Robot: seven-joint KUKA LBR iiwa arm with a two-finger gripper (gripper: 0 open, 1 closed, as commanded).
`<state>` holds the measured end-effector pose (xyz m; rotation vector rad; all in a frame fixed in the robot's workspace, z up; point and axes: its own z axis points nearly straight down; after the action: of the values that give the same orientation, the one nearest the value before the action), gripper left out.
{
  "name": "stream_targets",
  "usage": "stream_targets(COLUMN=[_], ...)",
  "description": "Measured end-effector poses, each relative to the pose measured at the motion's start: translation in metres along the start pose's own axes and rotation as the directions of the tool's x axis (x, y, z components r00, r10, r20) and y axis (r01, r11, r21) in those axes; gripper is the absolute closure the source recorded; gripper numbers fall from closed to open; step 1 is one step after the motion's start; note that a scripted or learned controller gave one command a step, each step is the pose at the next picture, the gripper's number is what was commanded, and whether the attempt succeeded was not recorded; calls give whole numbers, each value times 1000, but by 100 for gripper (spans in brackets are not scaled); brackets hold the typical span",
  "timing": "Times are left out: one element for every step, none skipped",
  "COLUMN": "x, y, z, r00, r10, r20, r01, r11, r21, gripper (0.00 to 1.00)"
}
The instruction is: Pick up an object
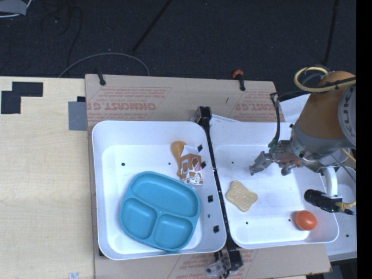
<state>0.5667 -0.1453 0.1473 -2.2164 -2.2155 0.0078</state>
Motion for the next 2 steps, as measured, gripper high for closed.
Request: stream_targets(x=[1, -1], y=[-1, 0], z=[54, 41], r00=[1000, 1000], r10=[0, 5], r20=[0, 0], r01=[0, -5], r11=[1000, 1000], r21=[-1, -3], gripper=[0, 100])
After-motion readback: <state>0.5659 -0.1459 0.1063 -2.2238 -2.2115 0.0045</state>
